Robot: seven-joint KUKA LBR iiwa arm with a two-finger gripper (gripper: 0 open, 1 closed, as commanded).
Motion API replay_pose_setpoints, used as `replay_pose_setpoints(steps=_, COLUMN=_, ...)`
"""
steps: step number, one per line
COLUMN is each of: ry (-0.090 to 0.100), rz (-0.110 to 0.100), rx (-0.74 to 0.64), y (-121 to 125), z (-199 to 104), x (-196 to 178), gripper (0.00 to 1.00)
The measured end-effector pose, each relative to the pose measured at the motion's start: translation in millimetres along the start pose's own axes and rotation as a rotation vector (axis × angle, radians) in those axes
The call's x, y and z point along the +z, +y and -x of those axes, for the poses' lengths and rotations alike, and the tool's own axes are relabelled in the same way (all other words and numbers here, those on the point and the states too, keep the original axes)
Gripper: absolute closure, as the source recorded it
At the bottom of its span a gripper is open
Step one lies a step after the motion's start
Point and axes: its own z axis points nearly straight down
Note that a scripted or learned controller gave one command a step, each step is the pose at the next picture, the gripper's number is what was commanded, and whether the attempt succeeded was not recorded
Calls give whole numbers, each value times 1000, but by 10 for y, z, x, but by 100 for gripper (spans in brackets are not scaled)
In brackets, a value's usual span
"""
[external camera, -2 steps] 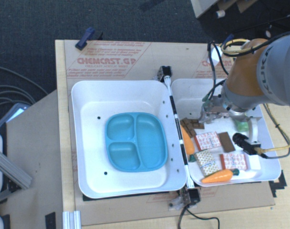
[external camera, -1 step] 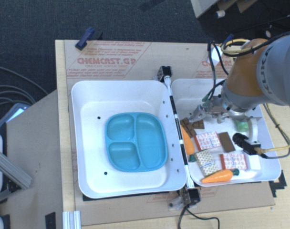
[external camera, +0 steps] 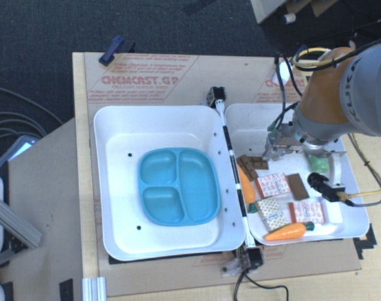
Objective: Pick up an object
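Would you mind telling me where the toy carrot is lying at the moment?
In the camera view, the toy carrot lies in the right bin, near its front edge, just below the patterned packets and well clear of the gripper.

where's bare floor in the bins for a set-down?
Left bin: a bare white strip rings the blue divided tray, widest along its left and far sides. Right bin: bare only at the far-left corner, behind the gripper. Its near half is crowded with packets and a toy carrot.
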Motion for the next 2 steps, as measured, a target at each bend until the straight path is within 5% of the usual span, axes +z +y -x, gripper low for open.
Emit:
replay_pose_setpoints(steps=1, ry=0, rz=0, rx=0, y=-1, z=0, x=1, gripper=0)
replay_pose_setpoints(steps=2, ry=2, rz=-7, rx=-4, y=-29, z=-20, x=295, gripper=0)
